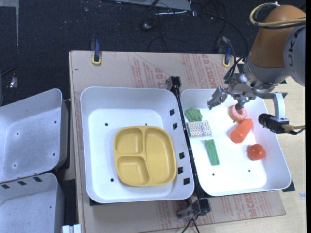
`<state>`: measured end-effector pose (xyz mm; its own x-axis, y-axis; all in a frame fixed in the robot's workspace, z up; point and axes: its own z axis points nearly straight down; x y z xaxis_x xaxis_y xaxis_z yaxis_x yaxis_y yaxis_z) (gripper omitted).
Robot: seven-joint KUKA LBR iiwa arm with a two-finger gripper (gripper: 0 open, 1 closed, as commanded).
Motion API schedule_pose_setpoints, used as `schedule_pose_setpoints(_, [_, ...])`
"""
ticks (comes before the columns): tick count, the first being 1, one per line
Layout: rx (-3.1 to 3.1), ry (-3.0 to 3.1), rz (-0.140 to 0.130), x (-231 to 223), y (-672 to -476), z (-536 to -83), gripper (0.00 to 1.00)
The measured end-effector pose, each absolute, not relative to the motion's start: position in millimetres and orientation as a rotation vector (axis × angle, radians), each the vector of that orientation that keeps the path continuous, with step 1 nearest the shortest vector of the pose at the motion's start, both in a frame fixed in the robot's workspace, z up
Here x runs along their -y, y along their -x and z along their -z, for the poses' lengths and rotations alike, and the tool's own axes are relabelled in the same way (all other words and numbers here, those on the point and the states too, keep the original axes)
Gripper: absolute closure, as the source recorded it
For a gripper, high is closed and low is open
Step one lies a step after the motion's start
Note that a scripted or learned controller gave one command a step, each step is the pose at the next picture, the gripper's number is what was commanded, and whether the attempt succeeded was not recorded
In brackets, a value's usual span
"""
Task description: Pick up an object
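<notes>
Arm [279, 42]: bulky rounded casing, showing a grey shell with a wide orange band wrapping its upper section; partial dark lettering is appearing on the grey at the far right. A yellowish cable [262, 11] is looping over the top of the orange section. Wrist: grey metal block carrying dark wires and small fittings. Tool [228, 98]: grey metallic fingers with dark tips, showing as thin angled prongs. Side attachment [274, 120]: white bracket bearing a black cylindrical part with a thin lead trailing off.
</notes>
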<state>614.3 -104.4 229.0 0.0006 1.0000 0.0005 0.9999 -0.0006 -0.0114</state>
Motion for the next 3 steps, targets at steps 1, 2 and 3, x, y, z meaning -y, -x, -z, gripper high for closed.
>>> schedule_pose_setpoints(1, [2.223, 2.220, -0.001, 104.3, -616.7, -235.0, 0.00])
schedule_pose_setpoints(2, [2.218, 2.220, -0.005, 109.1, -623.8, -185.6, 0.00])
schedule_pose_setpoints(3, [2.217, 2.220, -0.006, 116.3, -626.2, -125.4, 0.00])
